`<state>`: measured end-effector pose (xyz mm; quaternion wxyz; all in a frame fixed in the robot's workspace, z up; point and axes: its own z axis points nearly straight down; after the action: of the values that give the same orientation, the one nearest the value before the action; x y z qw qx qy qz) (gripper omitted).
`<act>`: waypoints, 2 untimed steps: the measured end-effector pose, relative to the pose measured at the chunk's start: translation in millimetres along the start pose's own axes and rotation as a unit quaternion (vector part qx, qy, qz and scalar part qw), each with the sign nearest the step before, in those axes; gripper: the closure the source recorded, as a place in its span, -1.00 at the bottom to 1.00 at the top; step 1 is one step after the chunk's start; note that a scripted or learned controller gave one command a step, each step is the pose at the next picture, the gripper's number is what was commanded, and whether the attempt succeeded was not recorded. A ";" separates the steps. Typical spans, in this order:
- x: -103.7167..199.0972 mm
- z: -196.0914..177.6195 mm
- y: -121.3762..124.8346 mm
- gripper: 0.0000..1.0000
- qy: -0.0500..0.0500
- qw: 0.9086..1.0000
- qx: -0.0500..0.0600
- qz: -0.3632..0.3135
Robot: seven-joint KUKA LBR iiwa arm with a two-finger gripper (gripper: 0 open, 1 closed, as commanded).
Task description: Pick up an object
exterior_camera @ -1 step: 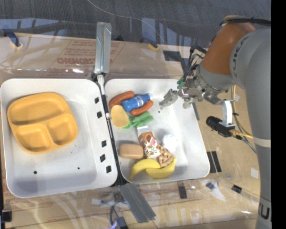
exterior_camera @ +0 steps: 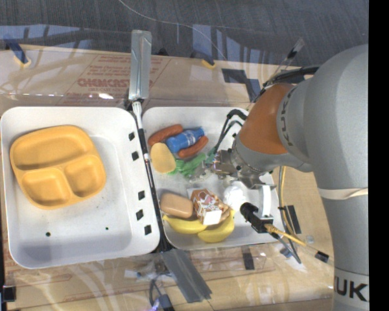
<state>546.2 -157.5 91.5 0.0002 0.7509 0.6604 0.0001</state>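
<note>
Arm: low over right bin (exterior_camera: 181,118), centre-right of frame.
Gripper (exterior_camera: 223,167): hidden under the wrist, can't tell its state.
Progress: nothing visibly lifted; pick still to do.

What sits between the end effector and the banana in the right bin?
The end effector hangs over the right bin, up and right of the banana. A small patterned box lies on the banana on the near side; reaching the fruit would probably mean working around it.
</note>
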 end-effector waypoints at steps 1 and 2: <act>-0.6 -9.8 0.3 1.00 0.000 1.000 0.002 -0.002; 52.4 -38.0 1.1 1.00 0.001 1.000 0.000 -0.020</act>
<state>554.0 -105.7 129.5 -0.0003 0.7377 0.6751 0.0004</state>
